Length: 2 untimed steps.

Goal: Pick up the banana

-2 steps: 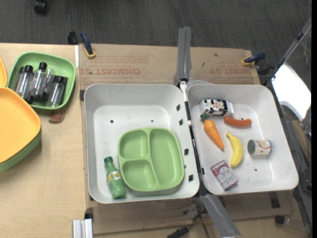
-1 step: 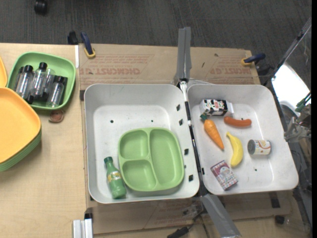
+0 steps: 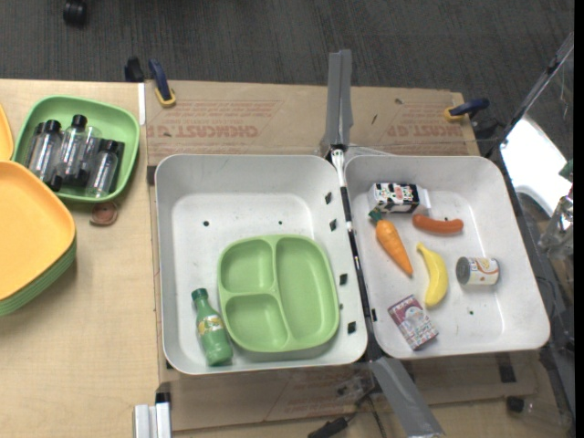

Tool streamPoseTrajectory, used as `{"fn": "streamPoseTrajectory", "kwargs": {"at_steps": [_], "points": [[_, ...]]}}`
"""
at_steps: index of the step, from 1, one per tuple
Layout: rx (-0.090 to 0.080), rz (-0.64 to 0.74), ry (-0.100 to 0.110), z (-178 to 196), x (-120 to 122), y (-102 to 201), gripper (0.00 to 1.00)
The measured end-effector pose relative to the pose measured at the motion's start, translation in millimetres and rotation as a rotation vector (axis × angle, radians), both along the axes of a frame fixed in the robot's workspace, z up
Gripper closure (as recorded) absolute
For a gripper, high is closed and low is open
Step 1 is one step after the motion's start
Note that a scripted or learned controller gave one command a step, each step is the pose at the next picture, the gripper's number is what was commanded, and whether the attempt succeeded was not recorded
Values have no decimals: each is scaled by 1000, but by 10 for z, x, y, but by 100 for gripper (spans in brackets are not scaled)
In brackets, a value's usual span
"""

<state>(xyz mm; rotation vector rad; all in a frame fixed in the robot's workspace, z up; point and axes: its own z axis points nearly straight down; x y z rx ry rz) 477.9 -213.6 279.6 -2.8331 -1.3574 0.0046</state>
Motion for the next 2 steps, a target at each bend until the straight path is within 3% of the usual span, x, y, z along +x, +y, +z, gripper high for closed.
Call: {"fn": "streamPoseTrajectory", "kwargs": {"at_steps": [1,2], "points": [[-1,-139,2,251,-2,-12,100],[0,174,0,376,3,56,100]]}}
